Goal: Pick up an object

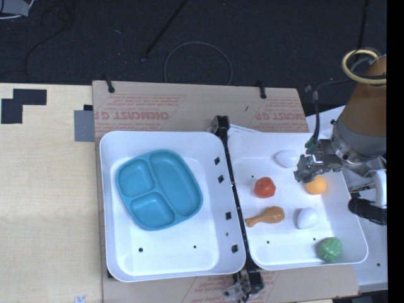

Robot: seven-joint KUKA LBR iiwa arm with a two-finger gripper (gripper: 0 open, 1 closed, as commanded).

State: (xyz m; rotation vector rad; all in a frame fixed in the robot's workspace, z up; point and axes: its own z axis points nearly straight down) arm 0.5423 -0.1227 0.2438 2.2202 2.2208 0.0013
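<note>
The right bin [278, 257] holds several toy foods: a red tomato [265, 186], a tan drumstick [266, 216], a white egg [307, 218], a pale white piece [286, 158], a green broccoli [329, 249] and an orange fruit [315, 185]. My gripper [310, 168] hangs low at the bin's right side, directly over the orange fruit's upper left edge. The gripper body hides the fingertips, and nothing is visibly held between them.
The left bin [126, 257] contains a blue three-compartment plate [158, 188]. A black divider bar [230, 194] runs between the bins. The arm's grey and orange wrist [366, 115] stands above the right bin's far right edge. Cardboard [189, 106] lies under both bins.
</note>
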